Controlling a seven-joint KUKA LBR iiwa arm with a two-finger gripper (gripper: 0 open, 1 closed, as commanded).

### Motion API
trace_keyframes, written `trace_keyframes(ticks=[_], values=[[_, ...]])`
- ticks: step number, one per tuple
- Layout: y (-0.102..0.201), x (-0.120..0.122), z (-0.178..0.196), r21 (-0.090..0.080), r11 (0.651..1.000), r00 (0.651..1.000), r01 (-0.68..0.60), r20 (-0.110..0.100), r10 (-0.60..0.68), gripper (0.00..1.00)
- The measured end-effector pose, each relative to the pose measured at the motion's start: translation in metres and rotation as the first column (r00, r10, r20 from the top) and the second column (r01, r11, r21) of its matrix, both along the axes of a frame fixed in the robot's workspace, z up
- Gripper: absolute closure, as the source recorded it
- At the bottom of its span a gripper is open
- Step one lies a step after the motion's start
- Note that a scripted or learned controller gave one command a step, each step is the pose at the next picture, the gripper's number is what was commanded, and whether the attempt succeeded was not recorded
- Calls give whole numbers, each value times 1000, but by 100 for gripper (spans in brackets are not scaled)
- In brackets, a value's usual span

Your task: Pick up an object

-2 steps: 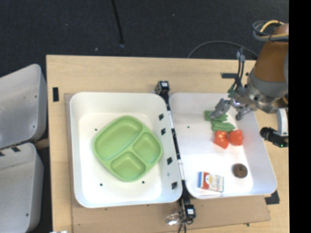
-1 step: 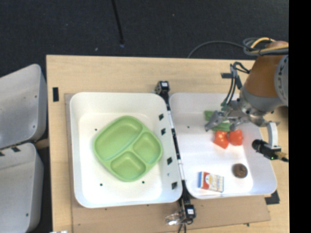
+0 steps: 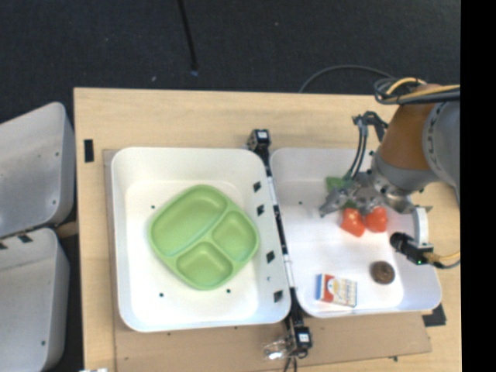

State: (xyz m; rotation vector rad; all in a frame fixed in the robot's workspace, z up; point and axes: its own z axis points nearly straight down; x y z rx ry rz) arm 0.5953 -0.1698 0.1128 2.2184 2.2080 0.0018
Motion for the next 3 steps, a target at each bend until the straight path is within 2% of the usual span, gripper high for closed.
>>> trace_keyframes(ticks=[1, 2, 3], values=[[-2, 3, 16, -2, 1000, 1000, 4, 10, -4, 100], [-2, 4, 60, 6, 1000, 1000, -4, -4, 4, 100], [3, 2, 122, 5, 1000, 1000, -7, -2, 7, 100]])
